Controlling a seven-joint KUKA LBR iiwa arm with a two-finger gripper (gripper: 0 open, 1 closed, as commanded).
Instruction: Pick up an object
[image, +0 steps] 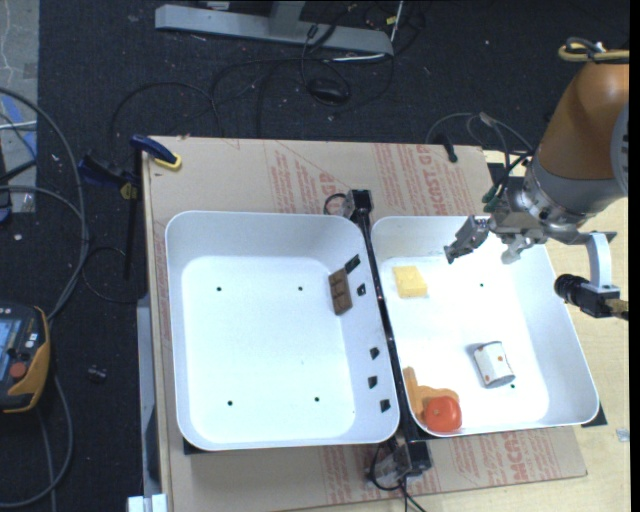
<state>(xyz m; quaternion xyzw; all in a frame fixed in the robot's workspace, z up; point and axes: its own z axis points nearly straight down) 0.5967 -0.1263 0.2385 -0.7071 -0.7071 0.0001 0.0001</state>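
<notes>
Yellow block (410, 282) lies flat in the right bin (560, 345), near its left wall. Probably light and stiff; grip across opposite side faces. The fingers (468, 240), spread and unloaded, hover just right of it.

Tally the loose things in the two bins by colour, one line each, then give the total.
Brown: 1, the brown block in the left bin
Yellow: 1, the yellow block in the right bin
White and grey: 1, the small white piece in the right bin
Red and orange: 1, the red-and-orange toy in the right bin's near corner
Total: 4
</notes>
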